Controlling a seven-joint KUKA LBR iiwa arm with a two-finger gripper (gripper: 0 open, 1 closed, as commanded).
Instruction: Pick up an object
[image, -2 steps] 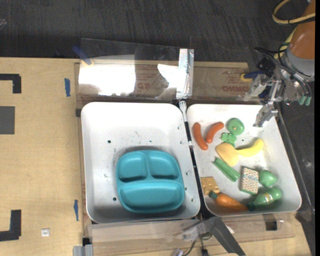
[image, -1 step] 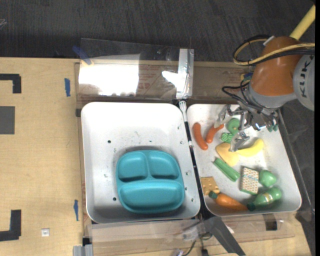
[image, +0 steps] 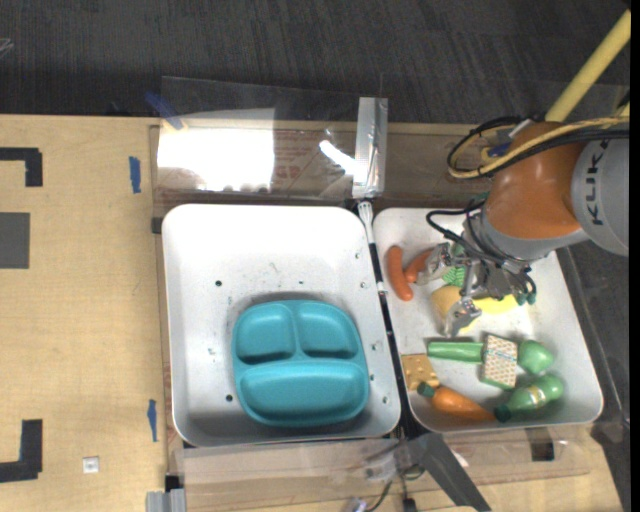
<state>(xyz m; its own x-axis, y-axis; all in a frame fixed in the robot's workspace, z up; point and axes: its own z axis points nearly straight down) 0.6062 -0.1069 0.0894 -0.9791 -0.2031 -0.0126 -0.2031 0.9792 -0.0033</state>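
Nothing had been lifted yet, as far as the view showed: the gripper (image: 468, 300) hung low in the right bin (image: 585, 365), over a yellow toy (image: 447, 299) at the far side of the pile. Whether it was wide, narrow or holding anything could not be told. A carrot (image: 458, 402), green vegetables (image: 530, 392) and a sausage (image: 399, 273) lay around it, while the left bin (image: 195, 250) held a teal divided tray (image: 298, 361).

The two shallow white bins (image: 190, 250) look like smooth, slightly glossy plastic, and the teal divided tray (image: 298, 362) has a matt plastic sheen. The light table (image: 75, 300) appears as matt, wood-like board. A clear sheet (image: 260, 150) behind the bins shines glossily.
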